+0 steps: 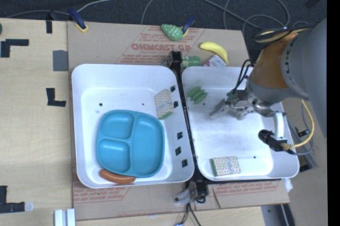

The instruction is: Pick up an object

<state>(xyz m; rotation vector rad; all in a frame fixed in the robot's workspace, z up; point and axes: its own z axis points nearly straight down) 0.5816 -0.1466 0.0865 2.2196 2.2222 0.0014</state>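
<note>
Arm enters from the right: grey body at the right edge, orange band (270, 63) above the wrist, wrist bent down over the right bin (255, 164). The gripper (219, 111) points left and slightly toward the near side, low over the bin's middle-far floor. Two metal fingers (217, 110) lie close together, tips nearly meeting; the claw reads as closed with nothing between the fingers. Whether the tips touch the bin floor cannot be told.

Objects in the right bin: a small green piece (196, 95) far-left, near the divider, just beside the fingertips but apart from them; a flat sponge-like pad (226, 166) with a green edge at the near side, well apart from the gripper.

Left bin (85, 113): a blue divided plate (130, 142) at near-centre; an orange sausage-shaped item (117, 177) at the plate's near edge, partly tucked under it; a second speckled pad (164, 103) leaning at the right wall, its lower end green.

Outside the bins, on the far cardboard: a yellow banana (213, 51), a green knobbly object (172, 32), and a small pale item beside the banana, too small to identify.

Hidden or unclear: the arm's upper links are cut off at the right edge; the wrist body covers the right bin's far-right corner; a black cable fitting (270, 140) overlaps the bin's right rim.
</note>
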